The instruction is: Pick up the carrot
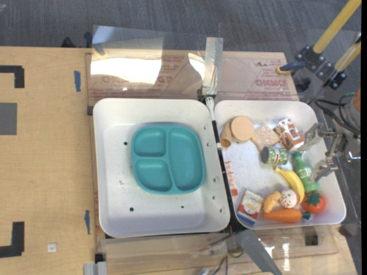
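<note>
The carrot point(282, 215) is orange and lies flat along the front wall of the right bin point(256, 109), between a small carton point(250, 204) and a red tomato point(314, 202). My gripper point(318, 152) hangs over the right edge of that bin, well behind and to the right of the carrot. Its two metal fingers point(311, 133) stand apart, open, with nothing between them. A green bottle point(303, 169) lies just below the gripper.
The right bin also holds a banana point(291, 182), a small can point(277, 156), a cracker point(265, 136), a round bread piece point(242, 129) and a brown box point(289, 133). A teal divided plate point(169, 158) sits in the left bin point(109, 153).
</note>
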Controlling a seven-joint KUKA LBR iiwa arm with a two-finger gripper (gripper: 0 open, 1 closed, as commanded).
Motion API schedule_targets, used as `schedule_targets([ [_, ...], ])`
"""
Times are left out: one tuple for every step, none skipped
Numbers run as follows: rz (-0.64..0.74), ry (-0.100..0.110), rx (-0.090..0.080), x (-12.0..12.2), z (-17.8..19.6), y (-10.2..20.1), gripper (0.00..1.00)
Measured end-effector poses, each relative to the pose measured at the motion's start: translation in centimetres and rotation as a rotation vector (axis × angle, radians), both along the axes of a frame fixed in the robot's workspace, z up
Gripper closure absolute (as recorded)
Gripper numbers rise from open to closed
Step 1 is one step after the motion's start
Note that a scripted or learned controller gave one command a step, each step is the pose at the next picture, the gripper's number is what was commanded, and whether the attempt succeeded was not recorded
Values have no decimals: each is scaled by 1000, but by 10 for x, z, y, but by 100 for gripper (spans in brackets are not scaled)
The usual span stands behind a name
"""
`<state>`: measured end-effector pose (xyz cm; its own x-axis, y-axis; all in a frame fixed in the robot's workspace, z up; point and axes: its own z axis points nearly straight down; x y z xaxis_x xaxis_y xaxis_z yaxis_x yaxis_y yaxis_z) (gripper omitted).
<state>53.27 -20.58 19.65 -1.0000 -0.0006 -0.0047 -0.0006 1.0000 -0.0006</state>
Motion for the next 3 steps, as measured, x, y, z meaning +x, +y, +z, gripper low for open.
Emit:
schedule_targets([
  [75, 6, 3, -38, -56, 40, 0],
  [125, 4, 3, -46, -88, 85, 0],
  [29, -3, -1, -46, -106, 96, 0],
])
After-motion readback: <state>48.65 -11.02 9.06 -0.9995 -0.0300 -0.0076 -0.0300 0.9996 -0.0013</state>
